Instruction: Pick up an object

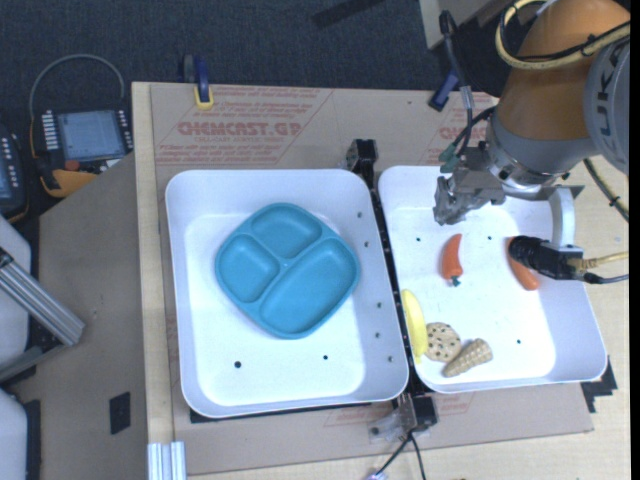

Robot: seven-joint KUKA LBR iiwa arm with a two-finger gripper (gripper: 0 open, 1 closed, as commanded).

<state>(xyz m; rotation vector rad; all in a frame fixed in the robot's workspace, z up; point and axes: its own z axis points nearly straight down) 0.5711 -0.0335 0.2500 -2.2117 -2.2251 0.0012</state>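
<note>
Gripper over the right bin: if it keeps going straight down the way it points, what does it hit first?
Most likely the bare floor of the right bin, just above the red-orange carrot-like piece. The gripper hangs a little short of that piece, so it may clip its upper end; depth is hard to judge from this slanted view.

The bench (pixel 150 268) bears the left bin (pixel 190 298) and right bin (pixel 570 338), touching.

arm (pixel 560 78): cut off at right edge | orange item (pixel 527 273): partly hidden by black fitting (pixel 545 256)
</note>
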